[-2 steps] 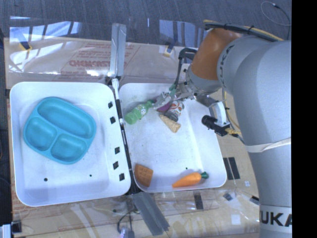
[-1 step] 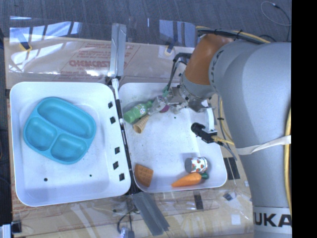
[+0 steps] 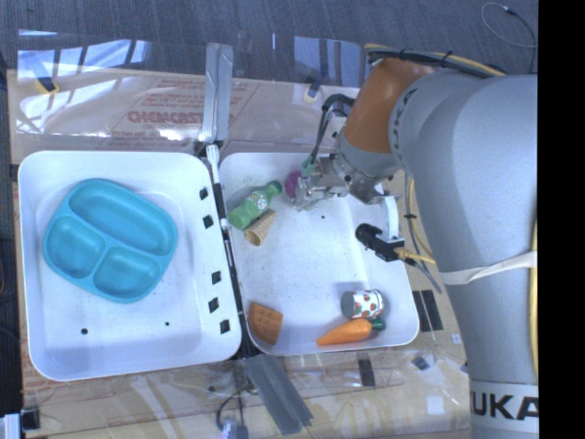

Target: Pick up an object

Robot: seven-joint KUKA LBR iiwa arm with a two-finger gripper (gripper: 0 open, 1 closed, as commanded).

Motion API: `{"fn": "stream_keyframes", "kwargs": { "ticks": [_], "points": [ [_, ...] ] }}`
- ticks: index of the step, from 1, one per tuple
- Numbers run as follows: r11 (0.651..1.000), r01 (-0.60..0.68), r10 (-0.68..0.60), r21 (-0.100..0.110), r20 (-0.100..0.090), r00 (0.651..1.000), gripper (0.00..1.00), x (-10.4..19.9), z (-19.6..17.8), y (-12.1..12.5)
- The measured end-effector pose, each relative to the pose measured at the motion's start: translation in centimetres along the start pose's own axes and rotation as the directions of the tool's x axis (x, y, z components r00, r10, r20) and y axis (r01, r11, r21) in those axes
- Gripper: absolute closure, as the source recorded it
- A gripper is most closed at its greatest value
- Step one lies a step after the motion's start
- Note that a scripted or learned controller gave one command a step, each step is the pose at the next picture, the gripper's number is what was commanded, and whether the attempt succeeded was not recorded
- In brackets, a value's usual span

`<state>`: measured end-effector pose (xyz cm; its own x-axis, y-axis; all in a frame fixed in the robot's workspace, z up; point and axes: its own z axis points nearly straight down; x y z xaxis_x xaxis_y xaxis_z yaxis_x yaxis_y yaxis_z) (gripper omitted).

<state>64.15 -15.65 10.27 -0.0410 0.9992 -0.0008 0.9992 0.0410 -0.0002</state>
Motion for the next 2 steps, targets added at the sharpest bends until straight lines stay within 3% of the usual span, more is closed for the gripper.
{"fn": "stream_keyframes", "kwargs": {
  "ticks": [1, 2],
  "points": [
    [1.000, 0.000, 0.000, -0.001, 0.000, 1.000, 0.00, 0.01, -0.03, 0.03],
    [1.000, 0.004, -0.004, 0.005, -0.001, 1.000, 1.00, 0.02, -0.90, -0.07]
  ]
}}
